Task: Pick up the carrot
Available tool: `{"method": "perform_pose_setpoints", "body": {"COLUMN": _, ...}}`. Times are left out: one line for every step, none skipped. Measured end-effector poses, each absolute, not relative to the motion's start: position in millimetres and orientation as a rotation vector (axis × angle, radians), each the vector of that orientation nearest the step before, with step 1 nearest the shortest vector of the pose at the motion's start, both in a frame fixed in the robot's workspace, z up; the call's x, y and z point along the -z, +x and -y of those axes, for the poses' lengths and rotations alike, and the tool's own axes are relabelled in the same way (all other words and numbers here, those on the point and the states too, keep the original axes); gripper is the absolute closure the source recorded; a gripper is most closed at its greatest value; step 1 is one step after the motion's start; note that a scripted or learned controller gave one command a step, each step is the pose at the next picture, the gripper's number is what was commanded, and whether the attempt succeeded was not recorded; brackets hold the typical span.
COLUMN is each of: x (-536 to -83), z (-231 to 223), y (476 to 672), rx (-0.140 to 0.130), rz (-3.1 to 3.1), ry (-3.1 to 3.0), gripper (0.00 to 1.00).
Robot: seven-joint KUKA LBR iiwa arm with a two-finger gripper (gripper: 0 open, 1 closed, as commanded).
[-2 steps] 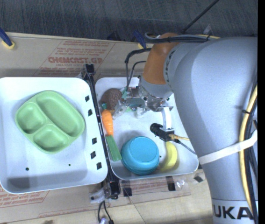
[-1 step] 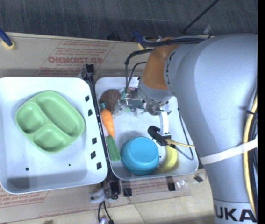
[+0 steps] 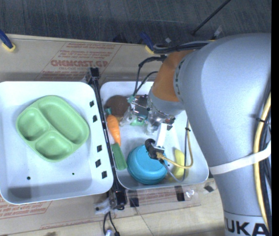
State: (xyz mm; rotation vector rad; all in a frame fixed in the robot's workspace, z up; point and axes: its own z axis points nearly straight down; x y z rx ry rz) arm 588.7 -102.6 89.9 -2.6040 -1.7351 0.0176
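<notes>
The orange carrot lies with its green top along the left wall of the right bin, pointing toward the front. My gripper hangs over the middle of that bin, a little to the right of the carrot and apart from it. The wrist and cabling cover its tips. Nothing shows held in it.
A blue bowl sits at the front of the right bin, with a yellow piece beside it. A brown round thing lies at the bin's back left. The left bin holds a green divided plate.
</notes>
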Motion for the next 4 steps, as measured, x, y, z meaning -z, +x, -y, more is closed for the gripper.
{"method": "perform_pose_setpoints", "body": {"x": -98.6, "z": 101.5, "y": 588.0, "rx": -0.026, "rz": 1.742, "ry": -2.589, "gripper": 1.00}}
{"method": "perform_pose_setpoints", "body": {"x": -90.1, "z": 90.6, "y": 578.9, "rx": -0.016, "rz": 1.764, "ry": -2.588, "gripper": 1.00}}
{"method": "perform_pose_setpoints", "body": {"x": -194.9, "z": 19.4, "y": 620.9, "rx": 0.000, "rz": 1.576, "ry": -2.712, "gripper": 1.00}}
{"method": "perform_pose_setpoints", "body": {"x": -191.6, "z": 22.0, "y": 618.8, "rx": -0.012, "rz": 1.570, "ry": -2.712, "gripper": 0.00}}
